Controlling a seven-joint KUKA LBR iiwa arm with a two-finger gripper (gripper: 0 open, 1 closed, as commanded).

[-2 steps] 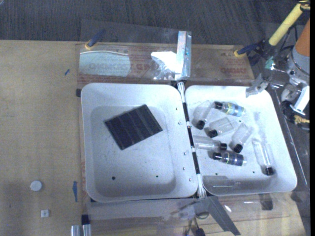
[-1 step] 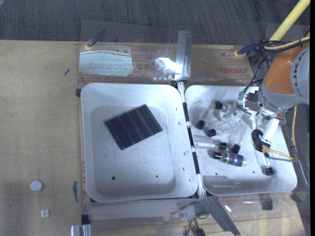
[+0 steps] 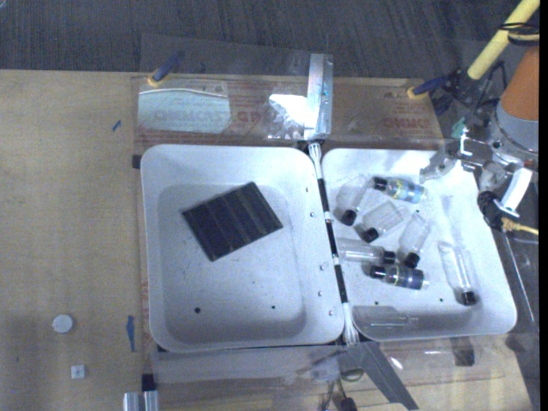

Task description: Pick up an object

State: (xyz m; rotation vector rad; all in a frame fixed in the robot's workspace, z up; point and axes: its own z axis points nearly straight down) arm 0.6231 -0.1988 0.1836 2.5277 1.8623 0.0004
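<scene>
Arm's gripper (image 3: 445, 163) sits at the far right corner of the right bin (image 3: 497, 315); cannot tell its state. Small clear vials (image 3: 396, 274) with dark caps lie scattered in that bin. Left bin (image 3: 154, 229) holds a dark ridged pad (image 3: 232, 220). Best target, I judge: the lone vial (image 3: 456, 272) near the right wall, well apart from the cluster; descend across its width.
</scene>
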